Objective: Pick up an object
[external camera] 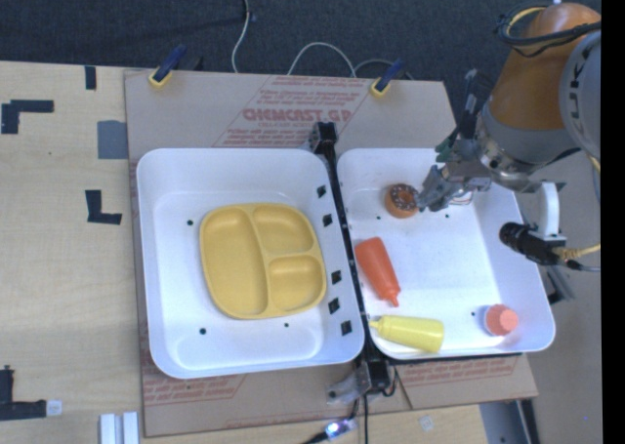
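Right bin (508, 266): gripper (433, 196) is seen low, just beside a brown doughnut-like piece (400, 200); finger state cannot be told, nothing seen held. An orange bottle (377, 270), a yellow bottle (410, 332) and a small orange-red object (501, 320), possibly a cup, are noted there. Left bin (161, 266): a yellow divided plate (262, 259) is seen.

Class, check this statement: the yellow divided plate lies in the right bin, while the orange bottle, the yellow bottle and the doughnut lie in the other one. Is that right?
Not quite. The camera view shows the yellow divided plate in the left bin, not the right. The orange bottle, the yellow bottle and the doughnut do lie in the other one, the right bin.
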`<state>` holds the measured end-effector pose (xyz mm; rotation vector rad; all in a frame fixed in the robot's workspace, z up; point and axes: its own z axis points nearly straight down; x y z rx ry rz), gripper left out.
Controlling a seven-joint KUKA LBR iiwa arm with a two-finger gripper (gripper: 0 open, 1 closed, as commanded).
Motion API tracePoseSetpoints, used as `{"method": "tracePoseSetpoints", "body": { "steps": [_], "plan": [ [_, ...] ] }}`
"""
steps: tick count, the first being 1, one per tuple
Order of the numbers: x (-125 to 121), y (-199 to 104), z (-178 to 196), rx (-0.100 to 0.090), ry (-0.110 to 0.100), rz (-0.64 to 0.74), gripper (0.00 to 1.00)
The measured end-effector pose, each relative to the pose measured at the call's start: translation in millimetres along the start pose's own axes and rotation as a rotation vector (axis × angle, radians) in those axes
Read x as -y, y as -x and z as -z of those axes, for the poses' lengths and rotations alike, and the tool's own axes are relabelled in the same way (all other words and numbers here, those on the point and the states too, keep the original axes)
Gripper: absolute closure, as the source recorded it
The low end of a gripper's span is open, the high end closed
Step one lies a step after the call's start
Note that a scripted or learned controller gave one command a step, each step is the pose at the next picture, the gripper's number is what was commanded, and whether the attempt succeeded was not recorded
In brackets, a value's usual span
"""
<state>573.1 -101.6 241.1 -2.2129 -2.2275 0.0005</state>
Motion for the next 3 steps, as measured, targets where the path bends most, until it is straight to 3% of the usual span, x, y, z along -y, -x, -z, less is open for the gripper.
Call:
{"method": "tracePoseSetpoints", "body": {
  "steps": [3],
  "plan": [
    [-3,-165,-3,-0.001,0.000,0.001,1.00]
  ]
}}
